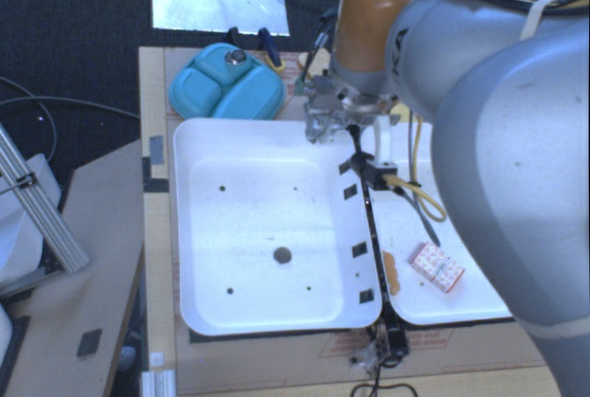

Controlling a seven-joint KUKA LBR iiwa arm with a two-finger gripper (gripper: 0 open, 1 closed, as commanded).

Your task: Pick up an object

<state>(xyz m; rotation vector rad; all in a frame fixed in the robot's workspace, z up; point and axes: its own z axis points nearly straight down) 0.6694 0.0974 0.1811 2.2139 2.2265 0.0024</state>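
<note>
Two shallow white bins sit side by side on a bench, and we use the left bin (212,229) as our landmark. Largest of all is the grey robot arm (498,137), which comes in from the right of that bin and covers much of the right bin (461,298). An orange band wraps the arm just above its wrist.

The gripper (324,123) hangs over the left bin's far right corner, close to the rim. We cannot tell whether it is released or clenched, and we see nothing held in it.

Beyond the left bin's far edge, outside it, lies a blue-green plastic container (227,84) with a lid.

To the right of the left bin, across the divider, a small patterned box (437,266) lies flat on the right bin's floor. We judge it the likeliest thing to pick up: it looks light and fairly stiff, probably cardboard, and may dent if squeezed hard. Closing across its narrower sides seems the best hold.

Between that box and the left bin lies a thin orange-brown piece (391,273), close to the divider.

Smallest, a dark round object (282,254) rests inside the left bin, toward the near side. It appears low and flat, so we expect it to be hard to grip.
</note>
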